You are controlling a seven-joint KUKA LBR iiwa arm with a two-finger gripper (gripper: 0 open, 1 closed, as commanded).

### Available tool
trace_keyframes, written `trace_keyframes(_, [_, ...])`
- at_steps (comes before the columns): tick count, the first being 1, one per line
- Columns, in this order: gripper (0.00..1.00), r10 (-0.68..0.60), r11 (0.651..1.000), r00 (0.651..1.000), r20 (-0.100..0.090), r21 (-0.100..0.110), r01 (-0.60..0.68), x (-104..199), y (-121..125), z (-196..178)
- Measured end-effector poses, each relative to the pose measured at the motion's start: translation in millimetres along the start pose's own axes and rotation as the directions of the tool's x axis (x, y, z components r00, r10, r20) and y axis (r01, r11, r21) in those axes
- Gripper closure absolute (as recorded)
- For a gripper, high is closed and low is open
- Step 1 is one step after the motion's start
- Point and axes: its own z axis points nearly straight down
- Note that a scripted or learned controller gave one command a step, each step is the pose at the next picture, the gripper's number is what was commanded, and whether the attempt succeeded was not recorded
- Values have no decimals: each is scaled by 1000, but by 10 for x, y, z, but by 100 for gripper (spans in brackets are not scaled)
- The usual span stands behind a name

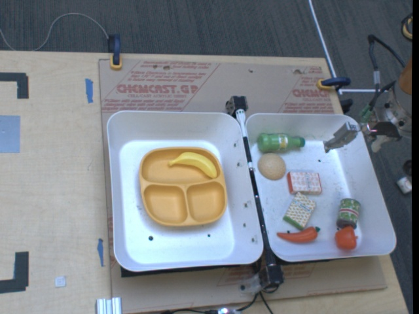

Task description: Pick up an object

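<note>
The right bin (376, 205) holds several small items. A green bottle (280, 142) lies on its side at the back, with a tan round lump (272, 167) just in front of it. A pink box (305, 182) and a checkered packet (300, 210) lie mid-bin. A red pepper (298, 235) lies near the front wall. A green can (349, 211) and a red tomato (346, 239) are in the front right corner. My gripper (350, 131) hovers over the bin's back right corner, apart from all of them, with nothing seen in it.
The left bin (124, 195) holds a yellow divided plate (183, 198) with a banana (194, 163) in its back section. A black clamp (236, 104) sits at the back where the two bins meet. Blue and yellow clamps (332, 82) grip the board's back edge.
</note>
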Motion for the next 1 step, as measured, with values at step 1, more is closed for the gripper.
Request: trace_keyframes(1, [0,0,1000,1000,1,-3,0,315,40,1286])
